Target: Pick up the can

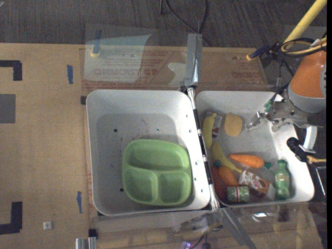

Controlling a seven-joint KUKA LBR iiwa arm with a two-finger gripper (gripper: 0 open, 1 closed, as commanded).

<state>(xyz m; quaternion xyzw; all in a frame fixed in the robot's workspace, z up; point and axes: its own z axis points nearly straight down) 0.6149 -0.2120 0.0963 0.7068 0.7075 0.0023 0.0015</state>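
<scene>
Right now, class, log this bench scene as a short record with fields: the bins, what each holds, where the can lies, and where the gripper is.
left bin: holds a green divided tray
right bin: holds bananas, a carrot, a green bottle, a tan round item, the can
can: lying on its side at the right bin's near edge, beside a red-and-white packet
gripper: over the right bin's far right part, apart from the can
task status: can not yet picked up

Lab: taped bench, robot bins
</scene>
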